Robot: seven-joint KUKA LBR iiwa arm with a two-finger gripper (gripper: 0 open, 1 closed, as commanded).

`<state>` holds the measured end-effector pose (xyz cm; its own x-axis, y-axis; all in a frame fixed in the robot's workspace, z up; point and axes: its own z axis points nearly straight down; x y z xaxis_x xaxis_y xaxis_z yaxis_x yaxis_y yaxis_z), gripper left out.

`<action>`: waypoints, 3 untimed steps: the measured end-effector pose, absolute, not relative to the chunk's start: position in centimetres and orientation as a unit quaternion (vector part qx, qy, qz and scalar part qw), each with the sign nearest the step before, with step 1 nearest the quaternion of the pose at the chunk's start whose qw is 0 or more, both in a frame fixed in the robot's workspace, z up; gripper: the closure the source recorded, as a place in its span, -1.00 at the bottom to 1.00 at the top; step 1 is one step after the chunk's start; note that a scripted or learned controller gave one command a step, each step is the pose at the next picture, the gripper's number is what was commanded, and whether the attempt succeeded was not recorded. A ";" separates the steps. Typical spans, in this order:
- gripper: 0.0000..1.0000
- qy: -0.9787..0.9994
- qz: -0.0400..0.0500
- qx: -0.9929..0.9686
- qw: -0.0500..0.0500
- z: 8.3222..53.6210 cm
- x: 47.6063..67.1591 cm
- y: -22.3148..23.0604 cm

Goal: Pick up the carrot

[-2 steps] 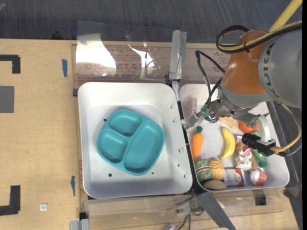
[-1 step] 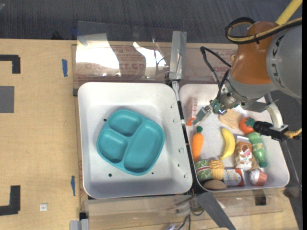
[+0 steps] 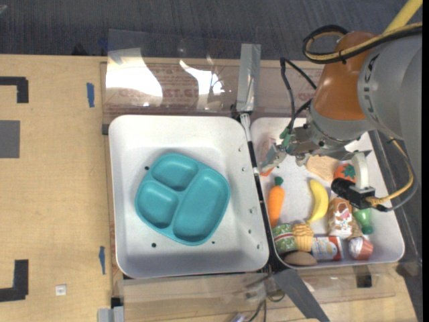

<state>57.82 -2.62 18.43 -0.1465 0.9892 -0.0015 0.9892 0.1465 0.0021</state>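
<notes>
The carrot (image 3: 275, 204), orange with a green top, lies in the left part of the right bin (image 3: 392, 237), top end pointing to the bin's far side. My gripper (image 3: 285, 158) hangs over the far left part of that bin, just beyond the carrot and apart from it. It is open, with nothing between its fingers. The grey arm with its orange band (image 3: 342, 89) reaches in from the upper right and hides the bin's far right corner.
A yellow banana (image 3: 318, 200) lies right of the carrot. Several toy foods, among them corn (image 3: 303, 235) and a can (image 3: 326, 248), crowd the bin's near side. The left bin (image 3: 127, 139) holds a teal divided plate (image 3: 182, 198). A ridge (image 3: 256, 186) separates the bins.
</notes>
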 end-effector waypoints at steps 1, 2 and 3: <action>-1.00 0.720 -0.001 0.694 -0.001 18.4 50.7 -5.6; -1.00 0.717 0.001 0.697 0.002 9.5 51.5 -9.4; -1.00 0.743 0.002 0.669 0.004 8.9 55.3 -9.9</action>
